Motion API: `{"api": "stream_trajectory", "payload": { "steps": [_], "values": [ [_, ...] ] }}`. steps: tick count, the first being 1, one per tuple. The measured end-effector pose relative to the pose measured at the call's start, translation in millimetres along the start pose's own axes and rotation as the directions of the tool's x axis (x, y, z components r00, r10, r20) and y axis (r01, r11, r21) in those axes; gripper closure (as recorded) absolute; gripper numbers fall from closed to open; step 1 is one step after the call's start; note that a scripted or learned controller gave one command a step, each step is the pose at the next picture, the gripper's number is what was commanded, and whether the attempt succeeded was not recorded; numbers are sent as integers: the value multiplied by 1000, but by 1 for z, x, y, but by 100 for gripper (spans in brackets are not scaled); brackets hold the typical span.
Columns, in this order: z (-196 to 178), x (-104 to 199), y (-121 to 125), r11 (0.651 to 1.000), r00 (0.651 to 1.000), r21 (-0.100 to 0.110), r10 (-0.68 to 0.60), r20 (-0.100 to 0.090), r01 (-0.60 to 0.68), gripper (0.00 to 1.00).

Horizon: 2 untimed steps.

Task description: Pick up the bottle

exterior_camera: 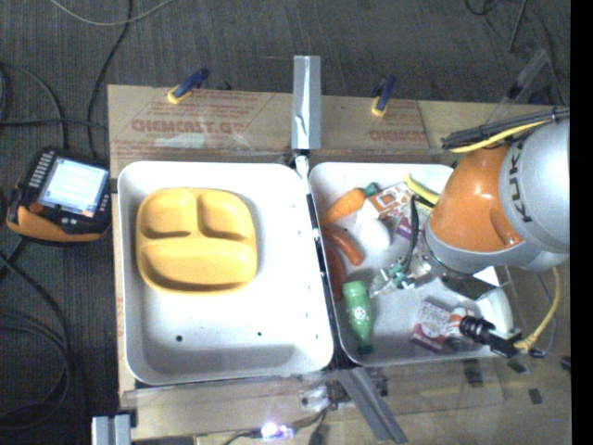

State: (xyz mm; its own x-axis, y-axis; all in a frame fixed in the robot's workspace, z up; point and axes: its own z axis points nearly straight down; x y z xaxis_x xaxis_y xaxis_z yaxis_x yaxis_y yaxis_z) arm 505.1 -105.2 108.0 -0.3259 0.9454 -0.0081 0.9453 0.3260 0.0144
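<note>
The green bottle (358,310) lies on the floor of the right bin (398,349), near its left wall and front edge. My arm reaches in from the right, its orange band covering the bin's right half. The gripper (405,273) hangs over the middle of the bin, a little to the right of the bottle and above it, apart from it. Nothing shows between the gripper and the bottle.
An orange carrot (344,204), a red sausage-like piece (345,245), a white packet (393,202) and a yellow item (424,189) lie at the back of the right bin. A red-and-white pack (435,324) lies at front right. The left bin (185,332) holds a yellow divided tray (197,239).
</note>
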Motion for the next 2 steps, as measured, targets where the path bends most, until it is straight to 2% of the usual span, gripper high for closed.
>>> {"api": "stream_trajectory", "payload": {
  "steps": [1,2],
  "values": [
    [19,-80,112,979,979,2,-206,-3,206,100],
    [22,-75,108,978,978,19,-207,-23,208,0]
  ]
}}
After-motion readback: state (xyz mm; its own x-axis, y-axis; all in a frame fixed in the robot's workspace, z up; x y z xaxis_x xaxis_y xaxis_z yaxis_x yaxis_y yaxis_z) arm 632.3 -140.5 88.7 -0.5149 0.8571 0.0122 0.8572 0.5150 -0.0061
